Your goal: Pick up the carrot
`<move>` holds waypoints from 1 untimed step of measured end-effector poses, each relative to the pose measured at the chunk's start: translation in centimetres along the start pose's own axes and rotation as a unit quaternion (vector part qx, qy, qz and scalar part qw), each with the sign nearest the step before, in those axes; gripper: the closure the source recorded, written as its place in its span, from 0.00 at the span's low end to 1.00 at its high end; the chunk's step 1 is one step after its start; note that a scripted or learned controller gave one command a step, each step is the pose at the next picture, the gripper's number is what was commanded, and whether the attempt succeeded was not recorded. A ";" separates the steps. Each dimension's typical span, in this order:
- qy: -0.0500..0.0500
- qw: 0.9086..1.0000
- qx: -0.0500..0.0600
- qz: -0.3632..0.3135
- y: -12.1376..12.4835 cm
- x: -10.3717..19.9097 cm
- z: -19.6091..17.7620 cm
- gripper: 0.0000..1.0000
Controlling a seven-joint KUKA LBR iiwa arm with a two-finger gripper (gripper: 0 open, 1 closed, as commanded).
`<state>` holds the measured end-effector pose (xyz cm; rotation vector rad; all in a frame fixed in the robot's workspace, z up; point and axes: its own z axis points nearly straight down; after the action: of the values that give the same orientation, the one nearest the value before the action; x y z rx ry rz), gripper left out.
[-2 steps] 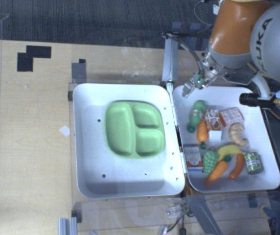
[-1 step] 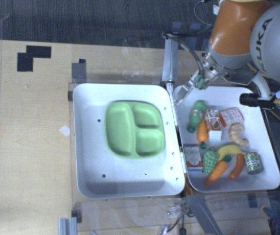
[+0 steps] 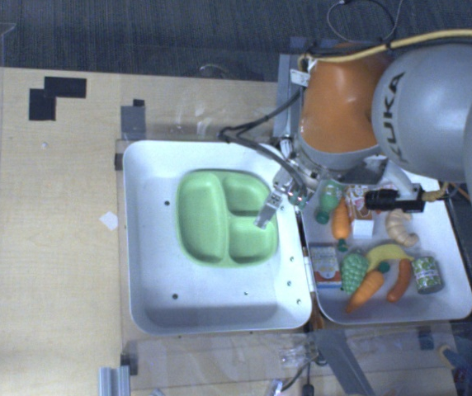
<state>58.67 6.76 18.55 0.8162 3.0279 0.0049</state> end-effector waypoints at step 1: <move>0.000 1.000 0.000 0.024 -3.1 9.6 -0.1 0.00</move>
<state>48.78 8.90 18.54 0.8886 3.0082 0.0053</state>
